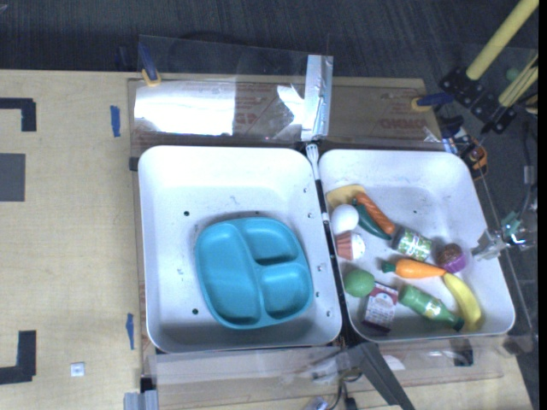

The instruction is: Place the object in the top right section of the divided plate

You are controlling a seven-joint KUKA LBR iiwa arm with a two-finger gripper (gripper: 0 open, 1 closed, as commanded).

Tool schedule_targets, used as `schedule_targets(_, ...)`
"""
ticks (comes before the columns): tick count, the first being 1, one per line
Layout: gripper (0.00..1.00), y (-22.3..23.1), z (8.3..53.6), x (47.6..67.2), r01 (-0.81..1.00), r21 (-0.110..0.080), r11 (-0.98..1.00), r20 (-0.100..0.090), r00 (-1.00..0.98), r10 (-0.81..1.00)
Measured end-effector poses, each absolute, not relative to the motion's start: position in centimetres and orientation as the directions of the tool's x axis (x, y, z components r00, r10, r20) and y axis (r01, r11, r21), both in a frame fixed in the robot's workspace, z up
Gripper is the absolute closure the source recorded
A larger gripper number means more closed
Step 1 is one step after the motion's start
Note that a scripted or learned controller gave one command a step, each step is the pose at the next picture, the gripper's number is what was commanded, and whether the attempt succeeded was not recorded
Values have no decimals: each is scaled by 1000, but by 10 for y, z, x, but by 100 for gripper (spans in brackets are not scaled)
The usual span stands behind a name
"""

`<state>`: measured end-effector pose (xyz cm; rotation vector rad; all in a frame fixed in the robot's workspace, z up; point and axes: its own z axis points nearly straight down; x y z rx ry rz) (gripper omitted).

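Observation:
A blue divided plate (254, 272) lies in the left white bin (171, 186), toward its front. It has one large section on the left and two smaller ones on the right; the top right section (275, 244) has nothing in it. The right white bin (427, 173) holds several toy foods: a white egg (344, 219), an orange carrot (419, 269), a yellow banana (464, 300), a green bottle (427, 306), a purple round piece (450, 255), a green lime (359, 282) and a red-labelled pack (380, 307).
A clear plastic sheet with a taped edge (318, 96) stands behind the left bin. A yellow rod (508, 26) and black clamps (470, 92) sit at the top right. A small metal fitting (504, 237) is at the right bin's rim. Wooden bench (60, 229) lies left.

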<state>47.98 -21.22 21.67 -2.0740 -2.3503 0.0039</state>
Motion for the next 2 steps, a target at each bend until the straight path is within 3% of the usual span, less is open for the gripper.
schedule_targets(1, 100, -111, 117, 479, 955, -8, 298, 6, -298, 955)
schedule_targets(2, 100, -140, 88, 485, 814, 10, 581, -14, -581, 814)
